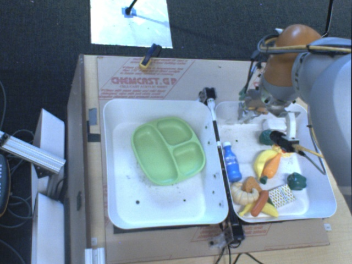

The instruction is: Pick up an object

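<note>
My gripper (250, 112) hangs over the far end of the right bin (324, 205), above bare white floor, with nothing visibly in it. Toys lie nearer the front of that bin. A blue bottle (231, 163) lies along the divider. A yellow banana (264, 159) has an orange carrot (271, 168) lying across it. A teal-green piece (267, 137) sits just in front of the gripper, apart from it. A dark green pepper (297, 180) rests at the right.
A light green divided plate (168, 150) lies in the left bin (118, 202). At the right bin's front sit a beige knobbly toy (245, 190), a red-orange carrot (260, 202), a second yellow piece (268, 209) and a small patterned box (281, 196).
</note>
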Controlling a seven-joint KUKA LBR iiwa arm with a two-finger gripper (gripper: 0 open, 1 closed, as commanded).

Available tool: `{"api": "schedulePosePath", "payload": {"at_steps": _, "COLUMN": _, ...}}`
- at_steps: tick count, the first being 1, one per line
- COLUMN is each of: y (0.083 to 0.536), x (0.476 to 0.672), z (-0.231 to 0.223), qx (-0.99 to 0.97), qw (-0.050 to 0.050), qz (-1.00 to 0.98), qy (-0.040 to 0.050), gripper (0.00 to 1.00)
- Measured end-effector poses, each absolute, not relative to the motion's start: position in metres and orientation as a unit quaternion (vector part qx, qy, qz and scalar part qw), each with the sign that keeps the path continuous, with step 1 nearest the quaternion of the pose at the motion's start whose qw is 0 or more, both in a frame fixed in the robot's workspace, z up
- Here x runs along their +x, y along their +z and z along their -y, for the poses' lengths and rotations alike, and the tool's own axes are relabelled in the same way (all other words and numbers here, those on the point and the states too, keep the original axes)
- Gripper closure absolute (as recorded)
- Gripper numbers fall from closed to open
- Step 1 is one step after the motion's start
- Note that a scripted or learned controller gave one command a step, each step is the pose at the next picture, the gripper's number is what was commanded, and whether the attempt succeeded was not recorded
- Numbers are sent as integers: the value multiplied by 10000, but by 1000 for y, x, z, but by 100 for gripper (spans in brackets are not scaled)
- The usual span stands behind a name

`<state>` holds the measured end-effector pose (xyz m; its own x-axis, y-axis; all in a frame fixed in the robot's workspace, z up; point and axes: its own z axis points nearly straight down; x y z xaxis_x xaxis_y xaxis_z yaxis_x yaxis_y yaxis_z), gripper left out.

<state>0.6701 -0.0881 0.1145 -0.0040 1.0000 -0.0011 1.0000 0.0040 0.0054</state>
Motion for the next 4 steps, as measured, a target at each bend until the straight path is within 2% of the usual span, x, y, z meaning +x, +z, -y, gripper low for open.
{"api": "schedulePosePath", "payload": {"at_steps": 1, "y": 114, "x": 670, "z": 88, "qx": 7055, "qw": 22, "qz": -7087, "qy": 13, "gripper": 0}}
{"api": "schedulePosePath", "payload": {"at_steps": 2, "y": 84, "x": 669, "z": 121, "qx": 7069, "qw": 10, "qz": -7073, "qy": 1, "gripper": 0}}
{"api": "schedulePosePath", "payload": {"at_steps": 4, "y": 85, "x": 669, "z": 85, "qx": 7056, "qw": 7, "qz": -7086, "qy": 6, "gripper": 0}}
